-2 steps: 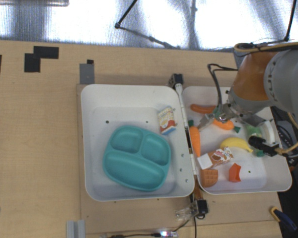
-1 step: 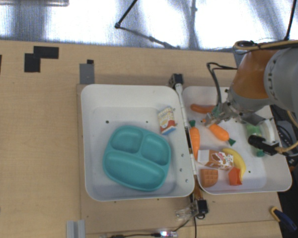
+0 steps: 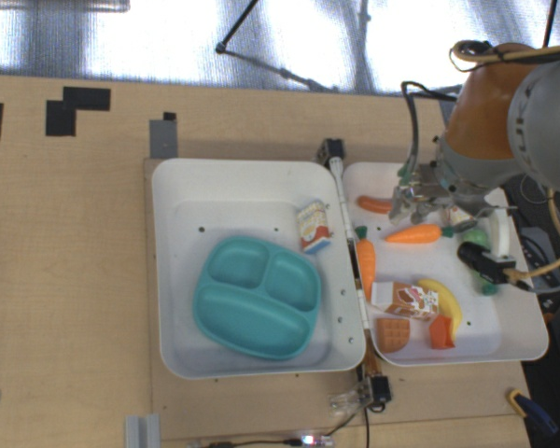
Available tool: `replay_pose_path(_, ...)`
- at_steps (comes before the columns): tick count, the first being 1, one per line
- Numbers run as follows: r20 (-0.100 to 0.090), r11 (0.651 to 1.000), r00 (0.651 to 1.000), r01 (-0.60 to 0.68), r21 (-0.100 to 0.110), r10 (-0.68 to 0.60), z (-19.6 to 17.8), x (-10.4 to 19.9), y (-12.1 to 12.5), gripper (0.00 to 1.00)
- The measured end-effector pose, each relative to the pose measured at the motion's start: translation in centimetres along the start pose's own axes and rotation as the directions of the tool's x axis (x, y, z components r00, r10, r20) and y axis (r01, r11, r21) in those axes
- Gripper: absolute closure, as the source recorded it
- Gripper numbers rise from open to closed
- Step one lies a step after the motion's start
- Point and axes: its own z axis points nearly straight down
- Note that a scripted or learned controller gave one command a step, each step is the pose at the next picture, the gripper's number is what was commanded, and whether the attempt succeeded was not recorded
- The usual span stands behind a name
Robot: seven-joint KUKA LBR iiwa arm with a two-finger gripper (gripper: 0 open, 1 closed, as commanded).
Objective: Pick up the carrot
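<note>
A wooden bench (image 3: 65,250) holds two white bins.

The gripper (image 3: 418,203) hangs just above a carrot (image 3: 413,235); I cannot tell its opening. It might grab the sausage (image 3: 374,204) nearby instead.

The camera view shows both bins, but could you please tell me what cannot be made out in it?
- Gripper: open or shut unclear; the wrist above covers it.
- Right bin: its upper right corner is hidden under the arm.
- Green item beside the carrot: partly covered by the gripper's black parts, so unidentifiable.
- Carton in the left bin: print too small to read.
</note>
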Motion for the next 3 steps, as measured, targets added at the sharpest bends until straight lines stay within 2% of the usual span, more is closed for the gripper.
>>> replay_pose_path(1, 0.001, 0.993, 0.993, 0.117, -0.002, -0.117, 9.9, -4.2, 5.5, 1.00)
replay_pose_path(2, 0.000, 0.993, 0.993, 0.118, 0.001, -0.118, 10.0, -4.1, 5.4, 0.00)
replay_pose_path(3, 0.002, 0.955, 0.955, 0.298, 0.000, -0.298, 9.9, -7.6, 2.0, 0.00)
